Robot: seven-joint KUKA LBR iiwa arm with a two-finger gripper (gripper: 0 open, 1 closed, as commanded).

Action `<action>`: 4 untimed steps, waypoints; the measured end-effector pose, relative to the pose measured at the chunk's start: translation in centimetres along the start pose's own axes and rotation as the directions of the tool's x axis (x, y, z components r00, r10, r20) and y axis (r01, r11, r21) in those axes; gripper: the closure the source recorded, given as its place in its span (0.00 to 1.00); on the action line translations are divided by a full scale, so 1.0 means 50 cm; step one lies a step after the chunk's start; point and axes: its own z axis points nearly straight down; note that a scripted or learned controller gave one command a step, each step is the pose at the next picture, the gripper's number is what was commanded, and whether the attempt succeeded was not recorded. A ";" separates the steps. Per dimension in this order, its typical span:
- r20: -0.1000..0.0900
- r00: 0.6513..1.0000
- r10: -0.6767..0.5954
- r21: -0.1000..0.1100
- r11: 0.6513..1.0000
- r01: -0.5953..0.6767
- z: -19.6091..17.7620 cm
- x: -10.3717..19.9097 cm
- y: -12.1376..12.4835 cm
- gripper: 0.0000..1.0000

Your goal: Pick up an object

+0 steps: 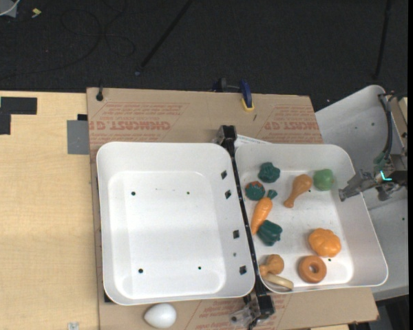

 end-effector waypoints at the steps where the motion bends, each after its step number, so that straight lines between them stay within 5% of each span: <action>1: -0.005 1.000 -0.006 0.009 1.000 0.006 0.265 0.112 0.094 0.00; 2: -0.001 1.000 -0.001 -0.018 1.000 0.001 0.342 0.224 0.139 0.00; 3: 0.001 1.000 -0.002 -0.002 1.000 0.002 0.374 0.235 0.254 0.00; 4: 0.001 1.000 -0.003 0.003 1.000 0.003 0.354 0.233 0.250 1.00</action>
